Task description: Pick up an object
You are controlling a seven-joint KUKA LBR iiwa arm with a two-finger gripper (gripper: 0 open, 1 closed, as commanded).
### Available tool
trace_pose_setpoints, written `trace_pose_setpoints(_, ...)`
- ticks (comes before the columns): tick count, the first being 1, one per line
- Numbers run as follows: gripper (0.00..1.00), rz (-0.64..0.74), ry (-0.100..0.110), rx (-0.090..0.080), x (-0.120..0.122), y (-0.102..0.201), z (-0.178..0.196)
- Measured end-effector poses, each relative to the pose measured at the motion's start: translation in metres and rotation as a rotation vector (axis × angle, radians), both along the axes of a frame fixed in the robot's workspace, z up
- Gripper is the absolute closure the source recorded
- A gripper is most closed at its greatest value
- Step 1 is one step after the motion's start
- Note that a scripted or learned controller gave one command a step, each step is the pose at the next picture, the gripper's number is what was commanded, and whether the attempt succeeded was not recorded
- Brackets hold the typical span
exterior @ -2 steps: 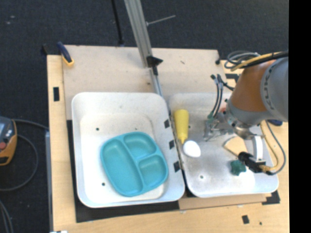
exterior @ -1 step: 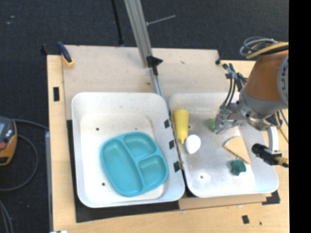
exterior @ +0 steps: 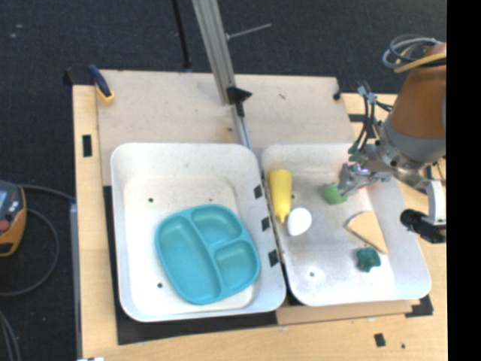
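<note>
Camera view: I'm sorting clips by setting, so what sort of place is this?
Probably a robotics lab bench for pick-up trials: an arm reaches over two white bins, small toy items like a yellow bottle lie inside, and cables run across dark carpet.

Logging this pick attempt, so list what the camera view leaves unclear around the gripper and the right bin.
- Gripper: finger state blurred and too small.
- Light green object: contact with the gripper unclear; they overlap.
- Dark green object: too small to identify.
- Arm: cut off at the right.
</note>
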State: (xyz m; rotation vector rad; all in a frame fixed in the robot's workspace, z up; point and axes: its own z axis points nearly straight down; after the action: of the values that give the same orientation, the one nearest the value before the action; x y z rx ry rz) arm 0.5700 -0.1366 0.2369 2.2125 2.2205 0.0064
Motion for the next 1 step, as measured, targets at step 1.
trace_pose_setpoints(1, 1.00, 0.000, 0.000, -0.001, 0.0018, -0.0014, 0.0546)
